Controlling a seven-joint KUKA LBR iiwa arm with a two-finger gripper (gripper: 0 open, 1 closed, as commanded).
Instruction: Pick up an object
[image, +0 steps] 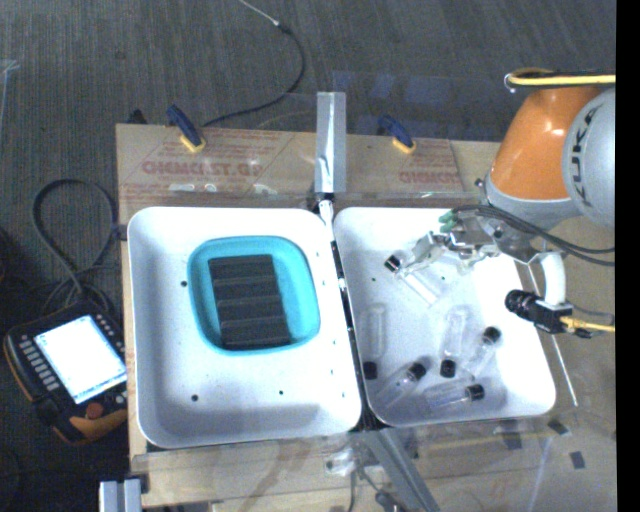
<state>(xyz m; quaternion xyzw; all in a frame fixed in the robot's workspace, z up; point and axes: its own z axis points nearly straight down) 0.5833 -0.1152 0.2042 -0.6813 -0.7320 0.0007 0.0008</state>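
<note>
Several clear vials with black caps lie in the right white bin. One vial rests near the bin's left wall, and others cluster toward the front. Another vial, its black cap pointing left, lies at the tip of my gripper. The gripper hangs over the bin's rear middle, reaching in from the right below the orange band. I cannot make out whether that vial is gripped or just lying beneath it.
The left white bin holds a teal tray with a black ribbed insert. A metal divider post stands behind the bins. A black connector with cables hangs over the right bin's right side. A pendant lies on the floor at left.
</note>
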